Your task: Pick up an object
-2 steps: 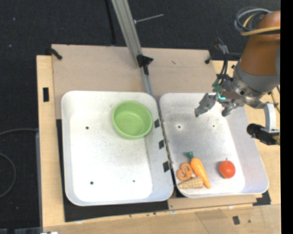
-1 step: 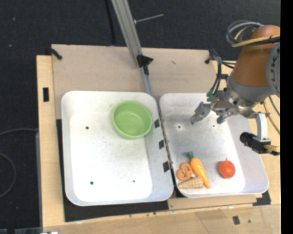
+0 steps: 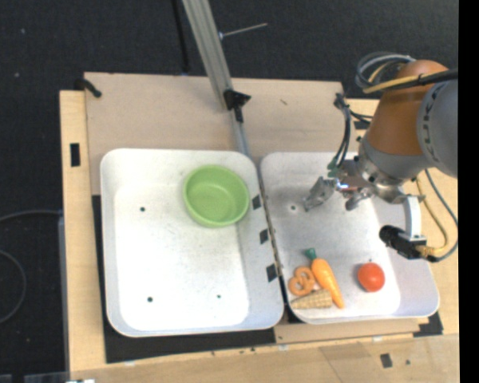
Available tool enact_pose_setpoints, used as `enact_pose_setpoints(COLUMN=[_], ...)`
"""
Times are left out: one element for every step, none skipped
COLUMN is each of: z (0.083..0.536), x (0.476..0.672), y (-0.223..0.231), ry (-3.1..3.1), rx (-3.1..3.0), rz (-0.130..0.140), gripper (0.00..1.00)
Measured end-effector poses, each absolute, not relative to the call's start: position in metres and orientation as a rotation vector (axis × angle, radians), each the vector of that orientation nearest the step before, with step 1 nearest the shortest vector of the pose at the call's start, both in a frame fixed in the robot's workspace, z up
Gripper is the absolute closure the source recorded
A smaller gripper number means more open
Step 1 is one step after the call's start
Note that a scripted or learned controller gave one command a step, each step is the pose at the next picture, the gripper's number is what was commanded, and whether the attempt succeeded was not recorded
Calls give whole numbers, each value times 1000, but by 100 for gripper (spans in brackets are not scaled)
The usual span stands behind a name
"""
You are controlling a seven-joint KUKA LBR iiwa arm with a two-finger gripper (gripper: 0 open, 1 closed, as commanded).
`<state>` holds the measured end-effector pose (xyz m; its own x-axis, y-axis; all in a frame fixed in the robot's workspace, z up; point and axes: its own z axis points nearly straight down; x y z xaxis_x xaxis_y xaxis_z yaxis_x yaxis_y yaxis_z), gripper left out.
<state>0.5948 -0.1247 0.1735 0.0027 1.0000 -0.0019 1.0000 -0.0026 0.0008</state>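
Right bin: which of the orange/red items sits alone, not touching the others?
The red tomato, by itself toward the right side of the right bin. The carrot, pretzel and cone lie clustered together to its left.

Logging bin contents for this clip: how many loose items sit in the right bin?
4, none obviously hidden: a carrot, a pretzel and a cone clustered at the near left, and a tomato to their right.

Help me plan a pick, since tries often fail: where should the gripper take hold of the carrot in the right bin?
Probably across the carrot at its thick orange middle, coming straight down. It lies flat, tapering away from its green top; the pretzel crowds its left side.
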Motion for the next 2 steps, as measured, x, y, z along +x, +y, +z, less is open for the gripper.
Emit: enact_pose_setpoints(z=[114, 126], x=[591, 592], y=[-126, -127], ry=[2218, 2211], rx=[2224, 2227], rz=[-2, 5], gripper=[0, 100])
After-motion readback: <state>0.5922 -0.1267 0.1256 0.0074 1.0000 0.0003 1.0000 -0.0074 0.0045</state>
